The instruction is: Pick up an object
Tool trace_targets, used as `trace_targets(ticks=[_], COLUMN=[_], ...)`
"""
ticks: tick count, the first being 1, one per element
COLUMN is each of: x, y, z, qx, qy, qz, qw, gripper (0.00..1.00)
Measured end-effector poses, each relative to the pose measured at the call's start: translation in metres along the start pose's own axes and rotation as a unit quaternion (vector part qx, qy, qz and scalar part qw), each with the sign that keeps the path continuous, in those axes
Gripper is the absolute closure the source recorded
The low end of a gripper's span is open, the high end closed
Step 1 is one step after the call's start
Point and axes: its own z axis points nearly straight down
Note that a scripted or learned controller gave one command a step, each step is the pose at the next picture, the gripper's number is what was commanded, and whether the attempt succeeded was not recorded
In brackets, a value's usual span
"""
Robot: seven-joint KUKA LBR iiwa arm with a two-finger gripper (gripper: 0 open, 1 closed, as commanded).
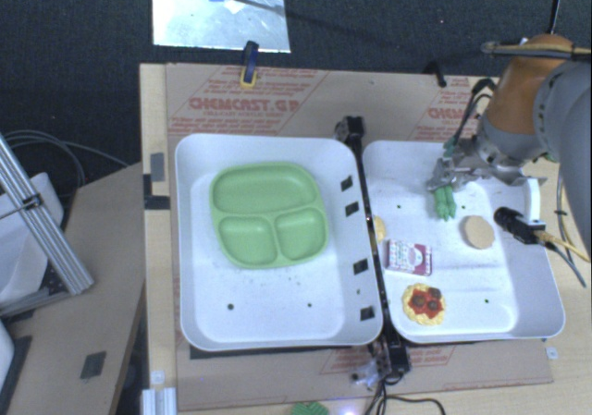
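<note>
In the upper right of the frame the tool [450, 173] sits low in the right bin [536, 311], right at the top end of a green bean-like object [446, 201]; whether it is open, closed or gripping cannot be told. The likely failure is a slip: the green object is thin and lies flat on the bin floor, so a grasp near its tip could tilt it loose. Near it lie a tan disc [478, 232], a pink-and-white carton [408, 257] and a small pizza [424, 303], none blocking. The left bin [199, 311] holds a green divided tray [269, 213].
</note>
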Motion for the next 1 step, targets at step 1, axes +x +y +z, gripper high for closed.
trace_targets(ticks=[1], x=[0.0646], y=[-0.0379], z=[-0.1202], qx=[-0.001], qy=[0.002], qz=[-0.001], qw=[1.0], gripper=[1.0])
